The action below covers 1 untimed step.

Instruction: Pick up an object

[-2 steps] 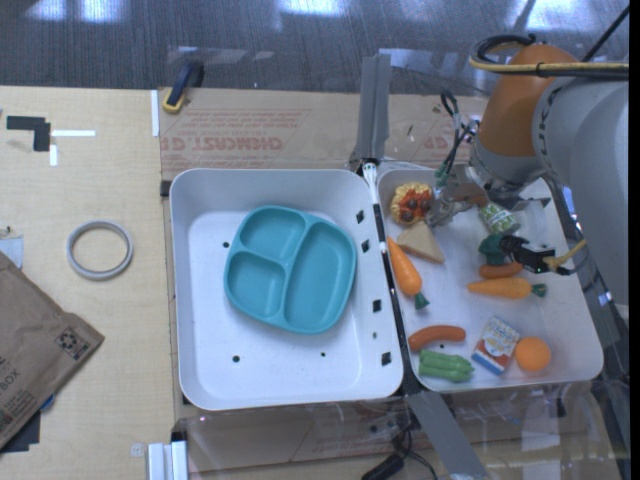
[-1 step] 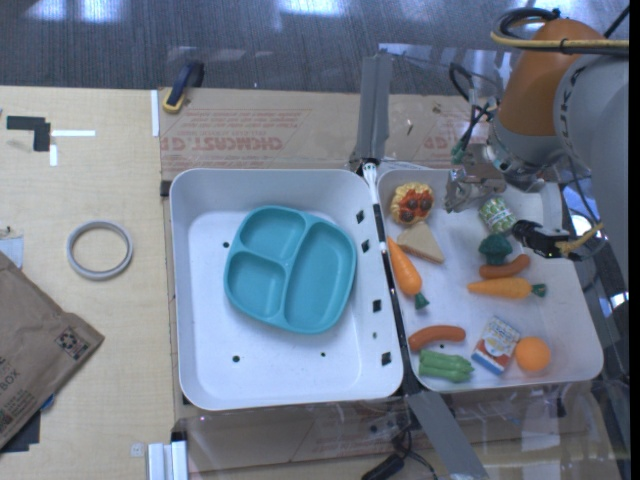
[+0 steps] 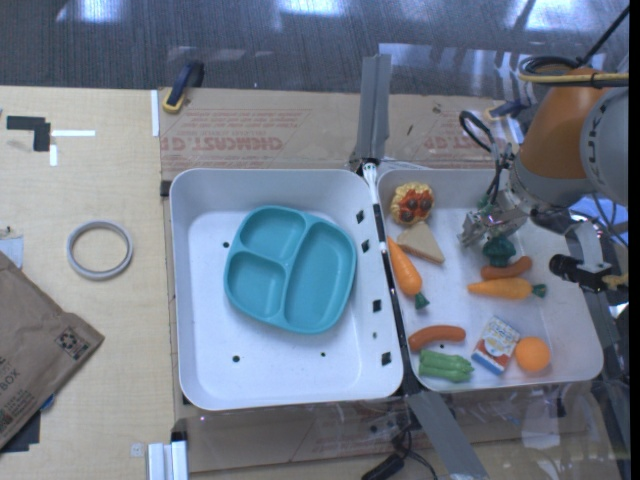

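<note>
Pale wooden bench (image 3: 90,178) bears two white bins (image 3: 190,298); fingers' (image 3: 487,230) opening cannot be told.

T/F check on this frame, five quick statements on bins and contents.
1. The teal divided plate lies in the left bin. True.
2. The toy food lies in the right bin. True.
3. Two carrots share the plate. False: both are in the right bin, the second near its far side.
4. The tape ring sits inside the left bin. False: it rests on the bench outside it.
5. The gripper is over the right bin. True.
</note>
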{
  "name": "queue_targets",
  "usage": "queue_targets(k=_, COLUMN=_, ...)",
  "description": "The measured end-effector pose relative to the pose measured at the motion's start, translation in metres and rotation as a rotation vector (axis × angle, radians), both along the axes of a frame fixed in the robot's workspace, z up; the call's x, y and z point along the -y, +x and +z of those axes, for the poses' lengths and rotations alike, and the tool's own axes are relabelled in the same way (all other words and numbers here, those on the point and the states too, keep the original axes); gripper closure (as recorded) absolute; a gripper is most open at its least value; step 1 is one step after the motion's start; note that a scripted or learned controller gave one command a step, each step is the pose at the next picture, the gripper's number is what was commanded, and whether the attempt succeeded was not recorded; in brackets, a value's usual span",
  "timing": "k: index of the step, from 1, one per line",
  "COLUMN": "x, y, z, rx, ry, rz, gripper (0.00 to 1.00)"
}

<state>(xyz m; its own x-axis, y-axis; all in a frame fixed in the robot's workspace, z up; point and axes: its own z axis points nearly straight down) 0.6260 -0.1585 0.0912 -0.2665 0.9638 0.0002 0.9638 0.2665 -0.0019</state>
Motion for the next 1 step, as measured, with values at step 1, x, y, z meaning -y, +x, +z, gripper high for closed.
queue_targets(k=1, x=0.0000, y=0.0001, z=0.0001, rx=0.000, ry=0.000, rz=0.000, gripper=0.00)
